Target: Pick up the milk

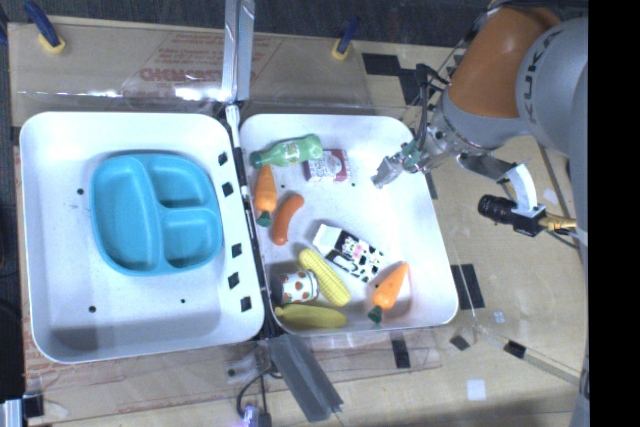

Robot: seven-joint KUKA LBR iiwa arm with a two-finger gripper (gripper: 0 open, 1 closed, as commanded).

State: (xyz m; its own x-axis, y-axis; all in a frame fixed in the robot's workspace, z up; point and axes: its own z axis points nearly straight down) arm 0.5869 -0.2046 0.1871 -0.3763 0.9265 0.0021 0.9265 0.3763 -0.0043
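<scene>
The milk [348,253] is a white carton with black cow patches, lying on its side in the lower middle of the right bin [425,225]. A yellow corn cob [325,276] touches its lower left side, and an orange carrot [389,287] lies just to its lower right. My gripper [393,170] hangs over the upper right part of the same bin, above and to the right of the milk and well apart from it. Nothing shows in the gripper.
The right bin also holds a green bottle [286,152], a small red-and-white packet [327,165], a second carrot [264,190], a sausage [285,217], a small can [298,288] and a banana [312,317]. A blue divided tray [158,211] sits in the left bin [50,315].
</scene>
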